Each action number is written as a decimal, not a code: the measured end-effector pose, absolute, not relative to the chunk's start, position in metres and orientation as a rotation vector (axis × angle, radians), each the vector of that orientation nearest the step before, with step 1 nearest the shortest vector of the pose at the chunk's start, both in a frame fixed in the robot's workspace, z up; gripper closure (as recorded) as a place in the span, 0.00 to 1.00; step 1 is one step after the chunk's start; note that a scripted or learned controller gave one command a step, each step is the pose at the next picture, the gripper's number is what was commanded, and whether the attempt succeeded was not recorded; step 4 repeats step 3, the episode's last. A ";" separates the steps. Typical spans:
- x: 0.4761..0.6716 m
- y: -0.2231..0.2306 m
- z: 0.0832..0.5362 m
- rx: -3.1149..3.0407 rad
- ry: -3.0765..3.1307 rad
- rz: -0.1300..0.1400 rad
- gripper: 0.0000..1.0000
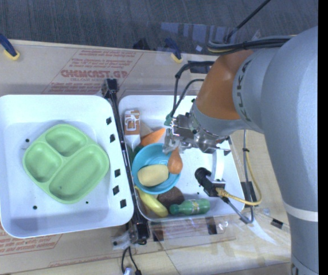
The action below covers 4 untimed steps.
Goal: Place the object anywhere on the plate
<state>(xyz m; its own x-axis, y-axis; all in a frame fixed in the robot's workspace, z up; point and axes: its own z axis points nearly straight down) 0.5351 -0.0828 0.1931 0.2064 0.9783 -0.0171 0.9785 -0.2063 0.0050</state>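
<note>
A green divided plate [66, 162] lies in the left bin [15, 113]. My gripper [173, 146] is over the right bin [152, 105], above the right edge of a blue bowl [147, 160]. It is shut on the top end of a small orange teardrop-shaped piece [176, 161], which hangs down over the bowl's rim. A pale yellow potato-like object [152, 175] rests inside the bowl. The grey arm with its orange band covers the right part of that bin.
The right bin also holds a second orange piece [152, 136], a small brown box [132, 121], a banana [151, 203], a dark brown item [171, 196] and a green bottle [190, 207]. A black divider [117, 136] separates the bins. Cables hang by the arm.
</note>
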 end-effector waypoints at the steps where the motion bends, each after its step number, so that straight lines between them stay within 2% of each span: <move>1: 0.555 -0.046 0.199 2.522 1.784 -0.012 1.00; 2: 0.557 0.050 0.192 2.798 1.441 -0.013 1.00; 3: 0.557 0.049 0.193 2.799 1.440 -0.013 0.00; 4: 0.557 0.049 0.193 2.799 1.440 -0.013 0.00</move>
